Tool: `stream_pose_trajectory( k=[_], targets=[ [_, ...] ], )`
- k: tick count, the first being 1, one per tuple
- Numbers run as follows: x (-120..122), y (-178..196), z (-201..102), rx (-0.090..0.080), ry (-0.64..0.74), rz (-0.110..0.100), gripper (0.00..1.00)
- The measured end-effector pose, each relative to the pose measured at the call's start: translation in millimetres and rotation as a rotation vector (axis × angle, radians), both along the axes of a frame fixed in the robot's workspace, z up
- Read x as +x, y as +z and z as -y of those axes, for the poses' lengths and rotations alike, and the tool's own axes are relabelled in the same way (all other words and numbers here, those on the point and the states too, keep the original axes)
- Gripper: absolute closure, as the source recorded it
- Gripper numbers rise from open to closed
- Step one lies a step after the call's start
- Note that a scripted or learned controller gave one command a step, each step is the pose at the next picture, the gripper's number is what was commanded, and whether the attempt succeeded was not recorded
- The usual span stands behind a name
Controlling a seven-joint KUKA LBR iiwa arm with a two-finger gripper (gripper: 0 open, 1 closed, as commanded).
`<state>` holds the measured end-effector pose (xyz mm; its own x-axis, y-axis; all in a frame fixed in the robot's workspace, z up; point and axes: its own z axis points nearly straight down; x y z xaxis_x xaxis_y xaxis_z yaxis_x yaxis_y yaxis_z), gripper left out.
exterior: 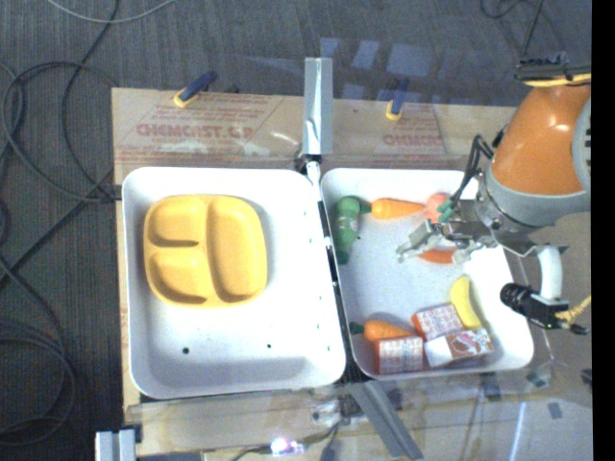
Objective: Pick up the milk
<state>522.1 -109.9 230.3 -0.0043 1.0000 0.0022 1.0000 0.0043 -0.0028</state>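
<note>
Right bin (380, 291); pincer (415, 248) open, empty

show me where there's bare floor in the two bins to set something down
Left bin: bare floor in front of and right of the yellow tray. Right bin: an open patch mid-floor, between the green bottle, gripper and front cartons. Its front and back edges are crowded.
</note>
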Motion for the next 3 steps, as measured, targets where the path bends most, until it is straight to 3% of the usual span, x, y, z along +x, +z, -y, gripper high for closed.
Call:
stream_pose_trajectory(
  k=[1, 2, 3],
  targets=[
    [-1, -139, -2, -0.002, 0.080, 0.009, 0.00],
    [10, 36, 17, -0.003, 0.100, 0.002, 0.00],
    [22, -48, -75, -0.001, 0.013, -0.002, 0.00]
  ],
)
